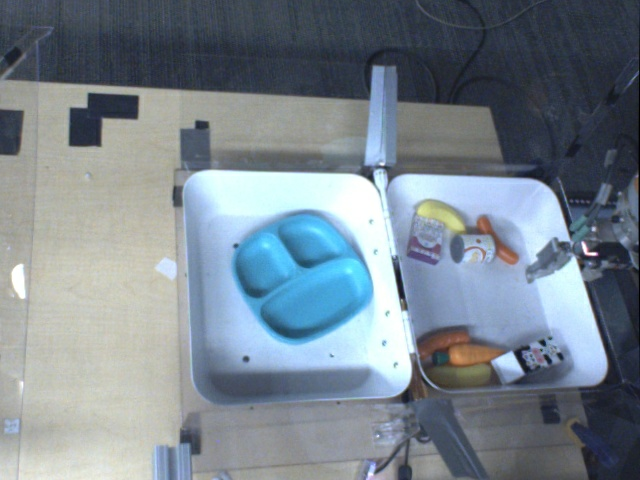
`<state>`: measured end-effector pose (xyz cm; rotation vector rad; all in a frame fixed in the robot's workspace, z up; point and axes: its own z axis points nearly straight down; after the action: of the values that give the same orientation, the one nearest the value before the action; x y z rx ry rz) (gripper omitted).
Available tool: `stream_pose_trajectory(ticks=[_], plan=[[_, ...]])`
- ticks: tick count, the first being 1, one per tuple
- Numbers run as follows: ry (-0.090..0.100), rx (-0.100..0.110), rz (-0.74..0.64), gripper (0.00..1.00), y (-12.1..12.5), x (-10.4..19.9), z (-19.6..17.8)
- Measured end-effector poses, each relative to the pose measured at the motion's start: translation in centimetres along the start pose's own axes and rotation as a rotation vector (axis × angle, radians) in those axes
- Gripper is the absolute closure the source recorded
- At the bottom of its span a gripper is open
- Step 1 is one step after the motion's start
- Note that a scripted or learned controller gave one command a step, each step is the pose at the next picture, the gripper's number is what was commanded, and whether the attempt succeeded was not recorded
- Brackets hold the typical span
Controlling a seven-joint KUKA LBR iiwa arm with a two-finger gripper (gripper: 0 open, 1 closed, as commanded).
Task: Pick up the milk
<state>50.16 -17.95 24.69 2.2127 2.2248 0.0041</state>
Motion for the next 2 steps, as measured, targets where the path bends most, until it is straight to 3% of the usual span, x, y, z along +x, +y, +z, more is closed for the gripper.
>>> stream_pose_trajectory(ticks=[1, 2], plan=[[0.001, 0.002, -0.033, 0.0, -0.7, -0.1, 12.5], [0.001, 0.002, 0.071, 0.0, -0.4, 3.2, 12.6]])
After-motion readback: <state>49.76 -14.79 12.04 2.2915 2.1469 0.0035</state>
